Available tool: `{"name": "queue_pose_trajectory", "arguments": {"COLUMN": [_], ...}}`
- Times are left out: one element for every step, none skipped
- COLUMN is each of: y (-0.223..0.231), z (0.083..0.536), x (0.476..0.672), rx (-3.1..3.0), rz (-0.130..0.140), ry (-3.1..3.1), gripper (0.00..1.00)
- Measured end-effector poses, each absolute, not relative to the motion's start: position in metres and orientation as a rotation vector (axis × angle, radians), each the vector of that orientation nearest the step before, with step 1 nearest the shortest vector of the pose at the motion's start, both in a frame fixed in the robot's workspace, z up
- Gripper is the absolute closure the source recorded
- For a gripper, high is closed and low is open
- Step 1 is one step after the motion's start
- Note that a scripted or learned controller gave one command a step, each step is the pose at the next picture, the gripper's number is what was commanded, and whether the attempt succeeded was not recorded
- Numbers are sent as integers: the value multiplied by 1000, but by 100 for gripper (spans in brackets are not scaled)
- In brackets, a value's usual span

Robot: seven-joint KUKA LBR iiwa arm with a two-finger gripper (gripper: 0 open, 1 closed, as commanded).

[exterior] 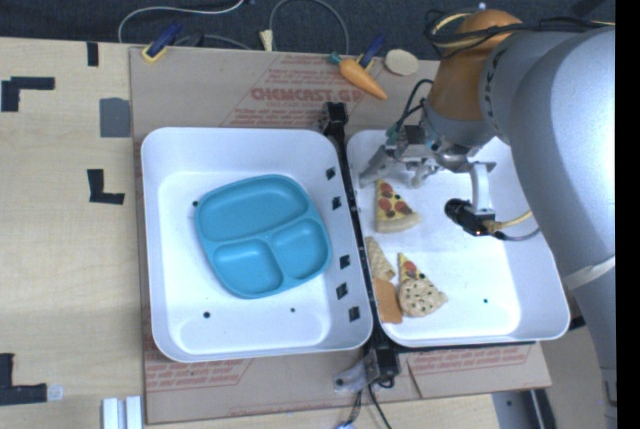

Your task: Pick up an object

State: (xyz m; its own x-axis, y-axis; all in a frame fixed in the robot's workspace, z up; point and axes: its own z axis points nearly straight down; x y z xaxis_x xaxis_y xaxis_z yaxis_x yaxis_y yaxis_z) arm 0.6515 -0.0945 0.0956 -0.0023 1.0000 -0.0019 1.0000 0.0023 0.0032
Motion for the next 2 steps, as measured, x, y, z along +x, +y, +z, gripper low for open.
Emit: {"name": "queue_pose_trajectory", "arguments": {"y": [-97,-97], "z": [86,96], "x": [644,645], "rx": [2218,2216], "rz": [1,0], "ry": [2221,2222], "gripper": [0,100]}}
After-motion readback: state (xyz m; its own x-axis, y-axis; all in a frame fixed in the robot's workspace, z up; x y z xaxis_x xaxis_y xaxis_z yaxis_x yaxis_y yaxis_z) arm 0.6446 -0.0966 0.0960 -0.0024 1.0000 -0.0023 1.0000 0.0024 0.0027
